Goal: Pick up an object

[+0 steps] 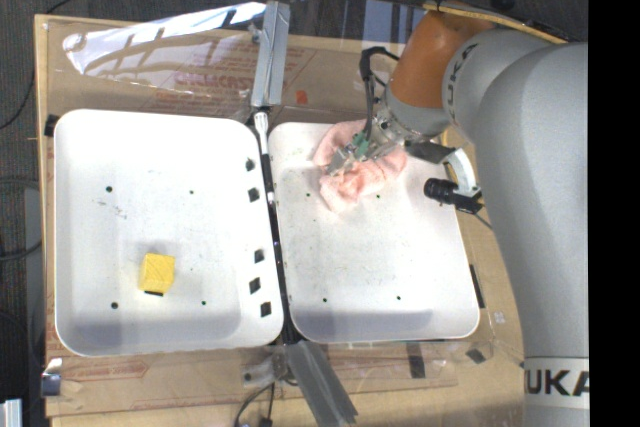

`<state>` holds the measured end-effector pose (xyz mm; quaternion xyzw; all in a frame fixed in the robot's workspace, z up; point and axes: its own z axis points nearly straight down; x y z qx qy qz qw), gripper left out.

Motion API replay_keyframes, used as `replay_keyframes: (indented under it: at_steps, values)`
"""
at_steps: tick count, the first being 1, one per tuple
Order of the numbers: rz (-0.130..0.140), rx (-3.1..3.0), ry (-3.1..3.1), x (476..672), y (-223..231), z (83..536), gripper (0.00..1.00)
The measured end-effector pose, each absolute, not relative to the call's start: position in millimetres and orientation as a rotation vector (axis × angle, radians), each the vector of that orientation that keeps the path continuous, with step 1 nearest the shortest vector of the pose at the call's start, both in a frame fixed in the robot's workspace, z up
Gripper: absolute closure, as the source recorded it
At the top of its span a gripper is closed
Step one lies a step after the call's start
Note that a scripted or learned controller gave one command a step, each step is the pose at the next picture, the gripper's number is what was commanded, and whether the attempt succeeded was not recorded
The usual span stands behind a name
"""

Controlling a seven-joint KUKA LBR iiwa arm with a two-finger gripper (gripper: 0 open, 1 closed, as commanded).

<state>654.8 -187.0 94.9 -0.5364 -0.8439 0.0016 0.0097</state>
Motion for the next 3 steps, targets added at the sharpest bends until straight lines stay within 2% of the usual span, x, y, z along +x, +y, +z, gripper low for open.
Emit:
replay_keyframes:
  at_steps: [1, 2, 3]
  values:
    - [0.013, -1.294, -2.853, 654.5, -160, 95, 1.00]
    - [0.001, -1.385, -2.821, 629.7, -79, 193, 1.00]
    - [0.002, -1.616, -2.694, 650.5, -31, 192, 1.00]
